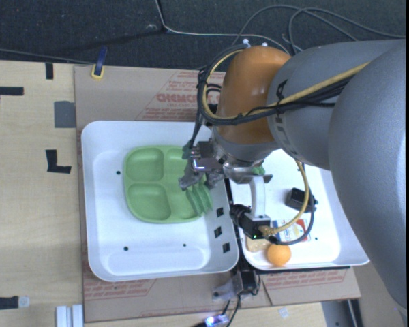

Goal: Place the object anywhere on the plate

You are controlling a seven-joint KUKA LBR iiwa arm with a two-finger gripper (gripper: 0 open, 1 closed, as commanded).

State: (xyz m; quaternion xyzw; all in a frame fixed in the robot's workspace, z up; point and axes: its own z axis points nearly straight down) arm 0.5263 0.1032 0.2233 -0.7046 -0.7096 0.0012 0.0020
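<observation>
A light green divided plate (150, 182) lies in the left bin (102, 203). My gripper (194, 172) hangs over the plate's right edge, beneath the orange band of the wrist. Just below the gripper a darker green ridged object (202, 197) sits against the plate's right rim. It touches or nearly touches the gripper, and I cannot tell whether it is held or resting on the plate. The arm hides the plate's upper right corner.
The right bin (327, 244) holds an orange ball (279, 254), a small black object (296, 197) and a printed packet (293, 231). The bulky grey arm covers much of that bin. Cables trail over the bins' shared wall (226, 216).
</observation>
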